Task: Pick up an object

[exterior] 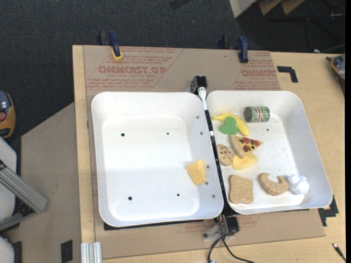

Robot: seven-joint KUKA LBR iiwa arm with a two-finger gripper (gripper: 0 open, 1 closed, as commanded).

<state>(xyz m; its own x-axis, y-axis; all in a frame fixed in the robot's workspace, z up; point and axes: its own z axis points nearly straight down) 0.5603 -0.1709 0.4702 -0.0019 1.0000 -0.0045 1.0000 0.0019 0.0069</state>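
Reading from the near edge of the bench, you first meet a black cable fitting (229,225) at the seam between the two bins. Just beyond it, in the near part of the right bin (299,141), three pieces lie in a row: a slice of toast (241,189) flat by the inner wall, a curved brown piece (272,184) beside it, and a small white crumpled object (298,184) touching that piece's outer end.

In the left bin (142,163) you see one item, a yellow wedge (197,172), resting near the inner wall and well apart from everything else.

Farther back in the right bin, a cluster sits close to the inner wall. A yellow lump (245,161) lies nearest, with a speckled cookie (224,154) just beside it. A pizza slice (247,143) touches the lump's far side. Behind these, a green piece (230,126) overlaps a banana (232,118). A green-labelled can (256,114) lies on its side just beyond, apart from the banana.

At the far end of the seam stands a black clip (199,83). Both bins rest on a brown board (164,64) with red lettering, held at its far edge by two blue clamps (115,45).

Any of the pieces could serve you as the object to pick; all lie in the bins. You cannot tell the gripper's state from this frame.
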